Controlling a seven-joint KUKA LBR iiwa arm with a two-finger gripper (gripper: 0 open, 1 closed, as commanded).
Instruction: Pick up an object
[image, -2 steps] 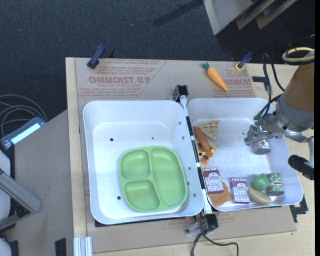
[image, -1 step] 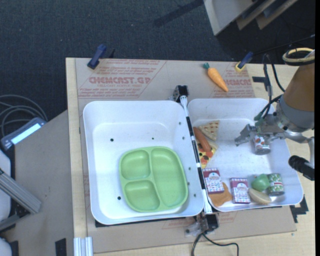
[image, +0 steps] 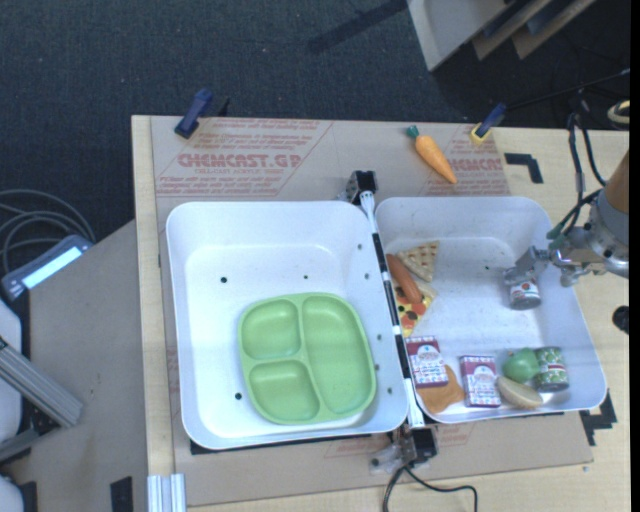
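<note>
The pale wooden counter (image: 250, 150) carries two shallow white plastic bins side by side. The left bin (image: 200, 240) holds a light-green three-compartment plastic tray (image: 305, 357). The right bin (image: 560, 330) holds the loose pieces, and the grey arm reaches over its right rim, with the gripper (image: 527, 272) low over the right-hand part of the floor. I cannot tell how it is set or whether it has hold of anything.

Just below the gripper, and seemingly touching it, stands a small silver can with a red label (image: 523, 292), upright and apart from the other items; it looks like the target. Its round, smooth metal side is the main risk: an off-centre closure could squirt it sideways or tip it over, and a shallow hold near its top could let it slip during the lift.

Elsewhere in that bin lie a toy pizza slice (image: 423, 260) and a toy hot dog (image: 405, 281) against the left wall, with two small red-and-white cartons (image: 452, 372) and a green-and-yellow cluster of toy food (image: 530, 372) along the near edge. A toy orange carrot (image: 434, 155) lies on the counter behind the bins.
</note>
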